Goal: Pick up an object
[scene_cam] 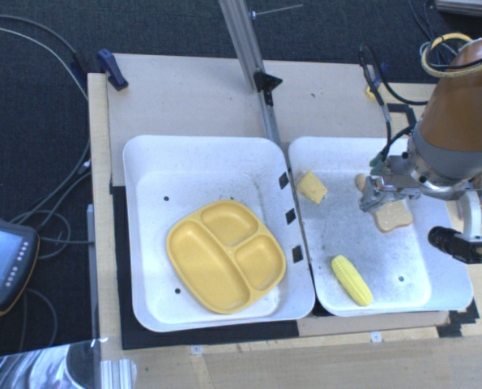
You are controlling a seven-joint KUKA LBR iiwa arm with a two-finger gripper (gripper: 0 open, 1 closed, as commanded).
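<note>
Toast slice [393,215], a small tan piece with a bread outline, lies in the right bin [403,294], near its upper right part, and it is the object closest to the tool. In the camera view the gripper [376,194] hangs over this bin directly up and left of the slice, so close that its metal tip seems to overlap the slice's upper edge. The slice is therefore just below and slightly right of the tip, and the coming move probably needs only a short shift that way and then a descent. Whether the gripper stands apart or together I cannot tell, because the wrist hides it from above.

2 other objects share the right bin: a yellow cheese wedge [311,188] to the left near the dividing wall, and a corn cob [351,279] lower down, its long axis running from upper left to lower right. Both lie well apart from the tool. The left bin [143,164] holds a yellow divided plate [226,254] with 3 compartments.
</note>
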